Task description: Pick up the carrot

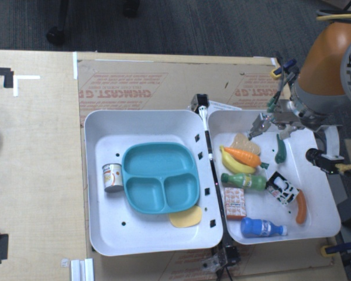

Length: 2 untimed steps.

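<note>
Here, your carrot (242, 155) lies in the right bin (324, 212), down and to the left of the gripper (271, 127), with clear air between the two. It rests across the top of one yellow banana (236, 164), orange body pointing left and green stub toward the right, and a pale cookie-shaped piece (244, 141) sits just behind it, nearer the gripper.

You can see the gripper hanging over the bin's far edge with its two thin fingers spread apart and nothing between them. White floor lies bare directly under it and to the carrot's upper left, so that side is the open one; the carrot's near side is crowded.

Count one of each below it: a green bottle (245, 181) touching the banana, a red-and-tan box (234, 203), a blue bottle (261, 228) at the bin's near rim, a black-and-white carton (282, 188), and a sausage (301, 207) toward the right wall. One green pepper-like item (280, 150) lies just under the gripper's right side.

Farther left, across the shared rims, the left bin (99, 227) holds one teal divided tray (161, 177), one small can (112, 177) just beside it, and one yellow slice (185, 217) partly tucked under the tray's near edge.

The arm's upper part is cut off at the picture's right, and the carton's print is too small to read.
</note>
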### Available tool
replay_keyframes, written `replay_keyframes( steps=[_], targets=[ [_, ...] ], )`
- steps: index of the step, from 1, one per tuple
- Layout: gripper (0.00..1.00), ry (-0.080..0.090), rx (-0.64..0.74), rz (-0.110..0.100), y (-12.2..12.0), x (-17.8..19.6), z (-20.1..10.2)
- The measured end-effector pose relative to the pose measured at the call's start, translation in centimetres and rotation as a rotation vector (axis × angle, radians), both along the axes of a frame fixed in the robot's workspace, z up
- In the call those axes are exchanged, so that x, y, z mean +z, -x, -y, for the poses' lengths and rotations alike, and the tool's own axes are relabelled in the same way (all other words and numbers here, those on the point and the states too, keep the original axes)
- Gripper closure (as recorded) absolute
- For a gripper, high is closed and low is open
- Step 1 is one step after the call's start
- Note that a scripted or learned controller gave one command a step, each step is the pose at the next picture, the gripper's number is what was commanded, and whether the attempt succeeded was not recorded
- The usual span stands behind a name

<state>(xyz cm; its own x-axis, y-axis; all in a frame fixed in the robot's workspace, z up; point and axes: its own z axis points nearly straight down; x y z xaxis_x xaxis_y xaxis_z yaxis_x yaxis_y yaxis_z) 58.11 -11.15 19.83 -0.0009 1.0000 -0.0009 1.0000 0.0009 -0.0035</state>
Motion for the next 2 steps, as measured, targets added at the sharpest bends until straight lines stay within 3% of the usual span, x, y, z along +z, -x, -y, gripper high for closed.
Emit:
replay_keyframes(
  steps=[1, 2],
  targets=[
    [0.00, 0.002, 0.163, 0.018, 1.16, -9.73, -0.58],
    [1.00, 0.003, 0.159, 0.014, 1.28, -9.28, -0.51]
  ],
)
